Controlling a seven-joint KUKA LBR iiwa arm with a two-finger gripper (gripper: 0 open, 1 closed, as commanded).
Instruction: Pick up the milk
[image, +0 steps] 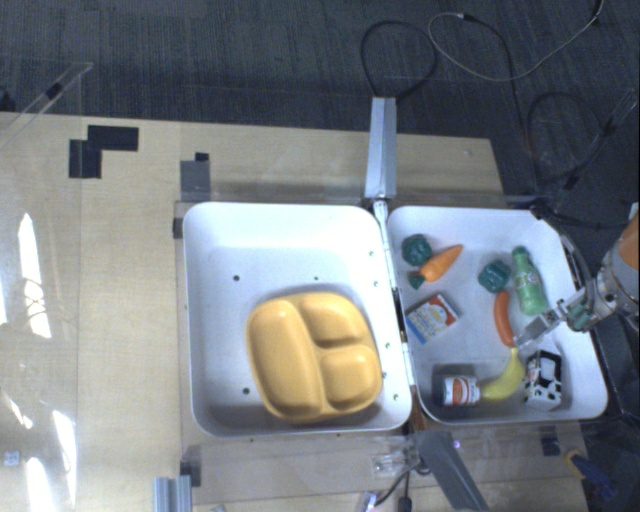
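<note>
The milk (545, 381) is a small white carton with black cow patches. It lies in the front right corner of the right bin (590, 408), beside the tip of a yellow banana (506, 379). My gripper (546, 323) reaches in from the right edge and hovers just behind the milk, near the bin's right wall. It sits close to a red-orange pepper (501, 319) and a green bottle (527, 283). Nothing shows in the gripper.
The right bin also holds a carrot (441, 262), two teal pieces (416, 248) (494, 275), a small white and orange box (432, 317) and a red can (458, 390). The left bin (215, 250) holds a yellow divided tray (312, 352).
</note>
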